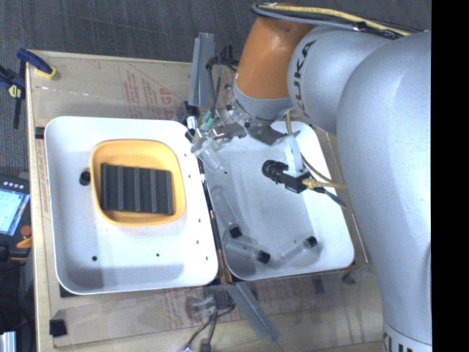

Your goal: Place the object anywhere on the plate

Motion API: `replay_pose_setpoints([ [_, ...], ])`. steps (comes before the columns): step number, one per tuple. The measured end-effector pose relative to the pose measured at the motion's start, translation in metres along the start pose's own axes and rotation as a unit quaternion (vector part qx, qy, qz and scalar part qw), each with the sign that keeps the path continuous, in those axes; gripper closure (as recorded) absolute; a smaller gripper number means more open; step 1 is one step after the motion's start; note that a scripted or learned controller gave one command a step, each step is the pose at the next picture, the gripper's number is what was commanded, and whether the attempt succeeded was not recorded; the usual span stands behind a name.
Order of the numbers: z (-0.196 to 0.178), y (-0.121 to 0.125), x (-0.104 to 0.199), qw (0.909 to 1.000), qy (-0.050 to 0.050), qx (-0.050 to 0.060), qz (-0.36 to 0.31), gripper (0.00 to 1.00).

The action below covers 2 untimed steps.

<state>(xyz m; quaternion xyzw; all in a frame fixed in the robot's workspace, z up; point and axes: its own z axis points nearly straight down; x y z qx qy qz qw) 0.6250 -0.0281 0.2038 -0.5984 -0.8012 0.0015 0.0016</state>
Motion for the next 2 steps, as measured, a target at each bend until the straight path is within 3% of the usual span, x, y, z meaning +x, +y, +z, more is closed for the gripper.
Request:
replay_pose_setpoints([
  [1,0.0137,-0.0218,0.0121,0.9893,0.001,0.001,-0.146,1.0],
  [2,0.0134,-0.0219,0.0116,0.9893,0.0,0.001,-0.146,0.0],
])
